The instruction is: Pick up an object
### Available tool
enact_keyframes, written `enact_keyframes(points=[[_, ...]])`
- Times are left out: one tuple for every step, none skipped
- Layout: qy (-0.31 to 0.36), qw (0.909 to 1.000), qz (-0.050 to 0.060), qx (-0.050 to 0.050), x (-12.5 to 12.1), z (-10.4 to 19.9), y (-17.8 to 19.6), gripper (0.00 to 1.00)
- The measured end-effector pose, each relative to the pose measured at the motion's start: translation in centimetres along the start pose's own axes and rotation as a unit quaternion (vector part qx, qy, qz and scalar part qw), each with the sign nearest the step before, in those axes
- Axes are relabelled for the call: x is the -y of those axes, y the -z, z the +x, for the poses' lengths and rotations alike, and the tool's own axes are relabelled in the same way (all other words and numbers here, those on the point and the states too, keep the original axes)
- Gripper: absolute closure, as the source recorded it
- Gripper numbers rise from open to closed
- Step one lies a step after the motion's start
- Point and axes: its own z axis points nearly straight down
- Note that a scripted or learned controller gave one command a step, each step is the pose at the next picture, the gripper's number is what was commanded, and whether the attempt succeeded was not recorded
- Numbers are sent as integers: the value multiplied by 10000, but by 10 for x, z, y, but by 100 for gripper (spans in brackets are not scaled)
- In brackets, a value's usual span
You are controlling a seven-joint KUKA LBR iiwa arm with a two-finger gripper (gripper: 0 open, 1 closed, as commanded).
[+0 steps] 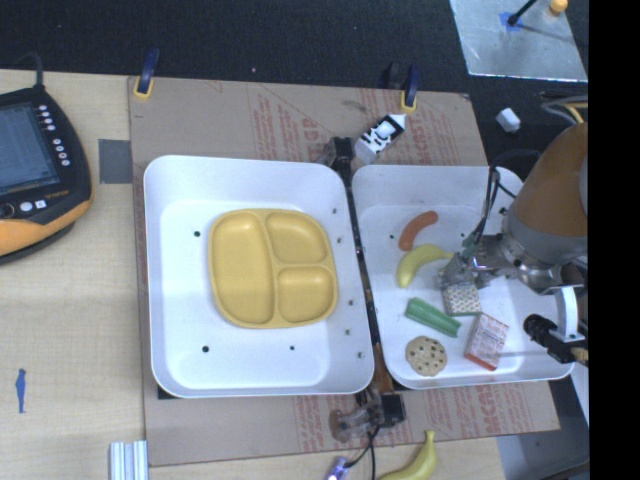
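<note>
Arm (pixel 550 203) reached in from the right, orange band uppermost, bent down over the right bin (pixel 385 193). Gripper (pixel 468 271) sat low at the bin's middle; could not tell finger state. Left bin (pixel 170 268) held a yellow divided plate (pixel 272 267). Right bin contents: toy banana (pixel 419 261) just left of the gripper, sausage (pixel 418 229) above it, green block (pixel 432 316), checkered tile (pixel 461 298) directly under the gripper, red-edged packet (pixel 486 340), cookie (pixel 426 355).
</note>
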Motion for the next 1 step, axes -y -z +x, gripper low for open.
enact_keyframes(points=[[-5, 10000, -23, 3, -57, 55, -9, 100]])
